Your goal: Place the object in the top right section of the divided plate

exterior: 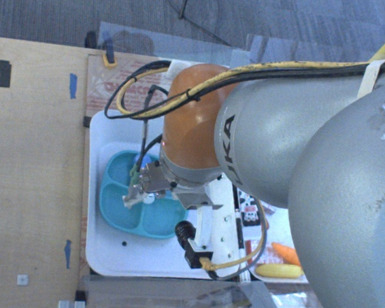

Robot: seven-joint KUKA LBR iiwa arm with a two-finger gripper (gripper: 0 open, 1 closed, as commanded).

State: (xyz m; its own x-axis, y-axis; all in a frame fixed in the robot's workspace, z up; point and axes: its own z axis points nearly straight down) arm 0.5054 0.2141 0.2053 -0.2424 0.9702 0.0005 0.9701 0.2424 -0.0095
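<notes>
A blue divided plate [120, 204] lies in the left white bin [100, 249]. My gripper [136, 193] hangs low over the middle of the plate, where the dividers meet. The arm's grey body and orange band [188, 125] cover the plate's right side. I cannot see any object between the fingers from this angle. A yellow banana-like item [279, 270] and an orange carrot-like item [283, 252] lie in the right bin, partly hidden under the arm.
Yellow and black cables [134, 89] loop above the wrist over the bin's far edge. The wooden bench top [27, 167] stretches to the left of the bins. A small dark speck [124, 244] sits on the bin floor below the plate.
</notes>
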